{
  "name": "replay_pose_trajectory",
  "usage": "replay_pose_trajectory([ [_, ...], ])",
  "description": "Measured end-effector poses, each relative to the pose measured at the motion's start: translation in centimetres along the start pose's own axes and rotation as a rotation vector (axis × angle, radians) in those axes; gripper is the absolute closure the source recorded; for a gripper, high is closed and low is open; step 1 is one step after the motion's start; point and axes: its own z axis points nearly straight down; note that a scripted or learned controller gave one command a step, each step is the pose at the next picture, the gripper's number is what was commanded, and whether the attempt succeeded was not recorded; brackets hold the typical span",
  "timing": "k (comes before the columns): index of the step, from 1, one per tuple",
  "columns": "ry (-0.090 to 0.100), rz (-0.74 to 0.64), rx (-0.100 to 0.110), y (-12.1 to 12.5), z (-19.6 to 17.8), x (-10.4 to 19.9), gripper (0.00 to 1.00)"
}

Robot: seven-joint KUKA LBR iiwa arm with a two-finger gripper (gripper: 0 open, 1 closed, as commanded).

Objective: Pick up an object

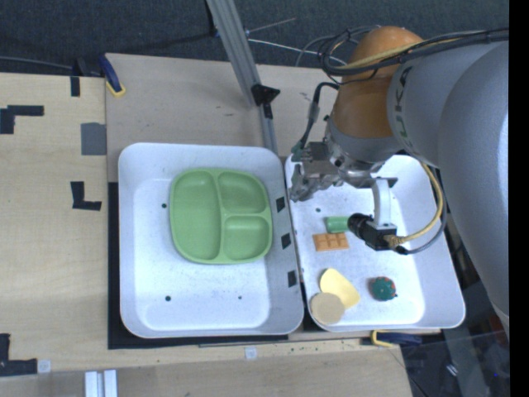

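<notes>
camera view: left bin holds green plate; right bin toys.

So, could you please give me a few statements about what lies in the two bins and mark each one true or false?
1. The green divided plastic plate lies in the left white bin. True.
2. The small orange waffle-patterned square lies on that plate. False: it lies on the floor of the right white bin.
3. The pale yellow wedge-shaped piece touches the tan round disc near the right bin's front edge. True.
4. The small dark green and red ball sits in the left bin. False: it sits in the right bin, beside the yellow piece.
5. The gripper hangs over the back left corner of the right bin. True.
6. The small green block is between the gripper's fingers. False: it lies on the bin floor.
</notes>
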Motion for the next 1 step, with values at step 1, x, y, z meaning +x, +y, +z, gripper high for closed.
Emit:
replay_pose_trajectory([
  [1,0.001,-0.001,-0.001,2.65,0.4,5.71,1.0],
])
